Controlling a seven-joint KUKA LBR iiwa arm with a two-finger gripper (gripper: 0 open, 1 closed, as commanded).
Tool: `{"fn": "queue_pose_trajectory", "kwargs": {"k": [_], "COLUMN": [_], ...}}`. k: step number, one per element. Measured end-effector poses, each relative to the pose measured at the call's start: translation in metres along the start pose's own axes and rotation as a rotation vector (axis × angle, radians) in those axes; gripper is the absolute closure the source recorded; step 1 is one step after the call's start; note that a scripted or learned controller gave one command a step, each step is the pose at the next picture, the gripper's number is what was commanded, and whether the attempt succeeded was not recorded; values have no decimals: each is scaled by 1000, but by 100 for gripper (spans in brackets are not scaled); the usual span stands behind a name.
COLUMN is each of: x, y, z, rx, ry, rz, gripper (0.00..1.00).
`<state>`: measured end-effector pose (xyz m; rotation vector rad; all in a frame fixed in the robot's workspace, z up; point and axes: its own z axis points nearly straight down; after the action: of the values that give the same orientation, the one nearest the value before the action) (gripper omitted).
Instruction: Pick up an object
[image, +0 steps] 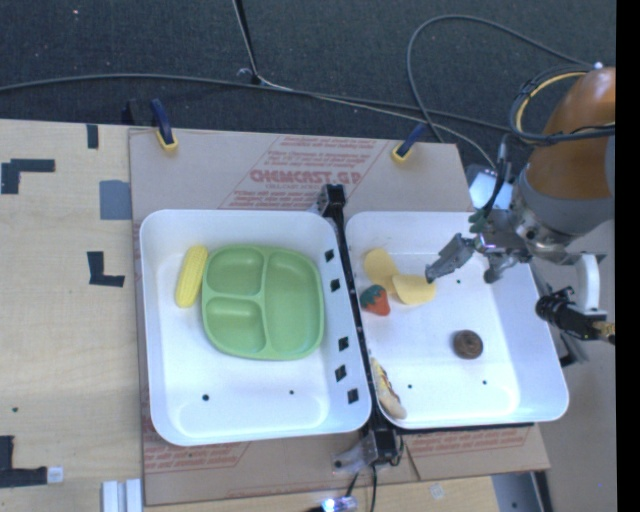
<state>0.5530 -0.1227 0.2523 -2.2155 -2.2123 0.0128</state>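
My gripper hangs over the right bin, near its upper middle, and is open. Its left finger ends just above and to the right of a pale yellow piece; nothing is between the fingers. A second yellow piece lies to the left of that, with a small red and green toy below it. A brown round object sits alone in the bin's middle, below the gripper. A cream-coloured item lies along the bin's lower left wall.
The left bin holds a green divided plate and a yellow corn cob beside it. A black divider runs between the bins. Cables trail across the dark floor behind the bench.
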Motion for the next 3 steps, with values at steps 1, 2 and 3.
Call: {"fn": "queue_pose_trajectory", "kwargs": {"k": [1,2,3], "x": [0,5,4], "y": [2,0,3], "z": [-6,38,83], "rx": [-12,-8,-7], "ry": [-1,-2,-2], "rz": [-3,-3,-2], "gripper": [0,0,0]}}
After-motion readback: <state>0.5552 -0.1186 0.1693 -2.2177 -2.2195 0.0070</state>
